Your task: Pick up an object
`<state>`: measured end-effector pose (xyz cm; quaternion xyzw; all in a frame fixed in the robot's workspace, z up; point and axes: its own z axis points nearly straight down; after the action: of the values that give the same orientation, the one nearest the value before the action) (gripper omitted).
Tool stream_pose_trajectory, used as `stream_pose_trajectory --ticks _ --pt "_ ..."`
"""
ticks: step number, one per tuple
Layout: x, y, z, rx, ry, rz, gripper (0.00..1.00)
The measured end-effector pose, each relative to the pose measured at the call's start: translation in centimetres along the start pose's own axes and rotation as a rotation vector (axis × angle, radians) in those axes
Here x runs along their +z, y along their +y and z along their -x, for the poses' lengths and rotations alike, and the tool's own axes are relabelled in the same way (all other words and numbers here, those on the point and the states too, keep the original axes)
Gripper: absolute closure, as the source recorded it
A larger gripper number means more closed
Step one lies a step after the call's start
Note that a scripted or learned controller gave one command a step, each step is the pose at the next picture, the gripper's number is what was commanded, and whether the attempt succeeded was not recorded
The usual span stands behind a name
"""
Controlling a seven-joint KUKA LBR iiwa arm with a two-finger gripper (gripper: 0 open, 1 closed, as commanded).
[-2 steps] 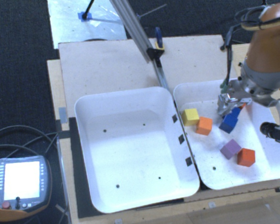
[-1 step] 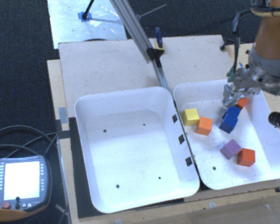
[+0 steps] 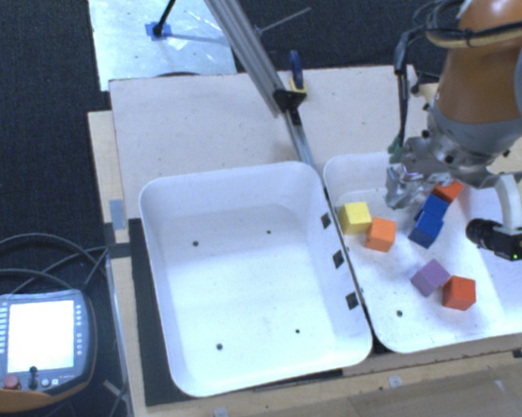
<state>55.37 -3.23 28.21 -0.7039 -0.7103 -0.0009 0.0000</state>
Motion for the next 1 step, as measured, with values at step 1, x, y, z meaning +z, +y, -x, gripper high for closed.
stream_pose_trajectory --ticks 1 --pt "2.05 0.26 -4.97 -0.001 0.001 -0.002 1.0"
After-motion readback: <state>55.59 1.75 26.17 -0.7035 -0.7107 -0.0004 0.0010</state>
